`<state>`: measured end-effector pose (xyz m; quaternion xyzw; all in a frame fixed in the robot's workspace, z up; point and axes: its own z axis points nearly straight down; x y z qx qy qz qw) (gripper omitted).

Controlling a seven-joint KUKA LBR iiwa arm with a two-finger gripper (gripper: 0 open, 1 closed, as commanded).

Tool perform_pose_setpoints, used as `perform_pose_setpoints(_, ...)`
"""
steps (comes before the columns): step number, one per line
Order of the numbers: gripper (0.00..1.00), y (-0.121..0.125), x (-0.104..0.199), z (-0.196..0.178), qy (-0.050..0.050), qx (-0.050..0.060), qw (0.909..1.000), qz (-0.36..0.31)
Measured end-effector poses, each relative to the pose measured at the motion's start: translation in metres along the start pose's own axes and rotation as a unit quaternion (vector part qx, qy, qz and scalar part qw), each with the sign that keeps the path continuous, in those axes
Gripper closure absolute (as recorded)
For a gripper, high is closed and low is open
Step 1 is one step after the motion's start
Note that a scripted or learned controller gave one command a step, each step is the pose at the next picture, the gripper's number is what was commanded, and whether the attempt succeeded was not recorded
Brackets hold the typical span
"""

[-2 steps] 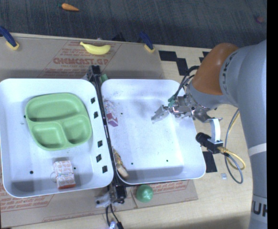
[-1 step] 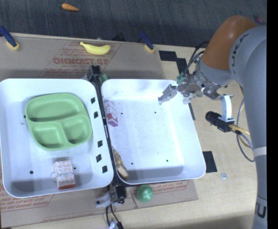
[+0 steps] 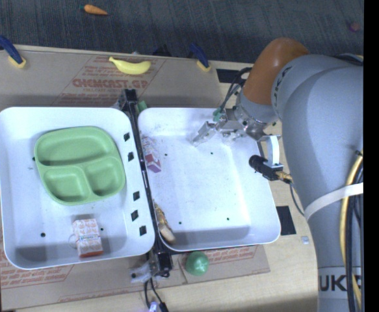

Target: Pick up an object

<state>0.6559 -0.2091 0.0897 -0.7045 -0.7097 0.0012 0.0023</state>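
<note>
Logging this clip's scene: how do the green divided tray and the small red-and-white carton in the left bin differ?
The green divided plastic tray is far larger than the small red-and-white carton. The tray is one plain colour; the carton is printed red and white. The tray lies toward the bin's far side, the carton near its front edge. Both rest in the left white bin, apart.

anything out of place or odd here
Several things lie outside the bins: a banana on the cardboard behind them, a green ball on the bench in front of the right bin, and an orange object on the floor beyond the bench.
</note>
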Motion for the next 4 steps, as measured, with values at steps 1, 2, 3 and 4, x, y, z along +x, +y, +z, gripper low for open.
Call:
perform_pose_setpoints(1,1.0,0.002,0.0,-0.013,-0.001,-0.002,1.0,-0.002)
perform_pose_setpoints(2,0.0,0.002,0.0,-0.013,-0.001,-0.001,1.0,-0.003)
perform_pose_setpoints(3,0.0,-0.065,-0.001,-0.043,-0.001,-0.001,1.0,0.001)
perform_pose_setpoints(4,0.0,-0.048,-0.001,-0.078,-0.001,-0.002,1.0,0.001)
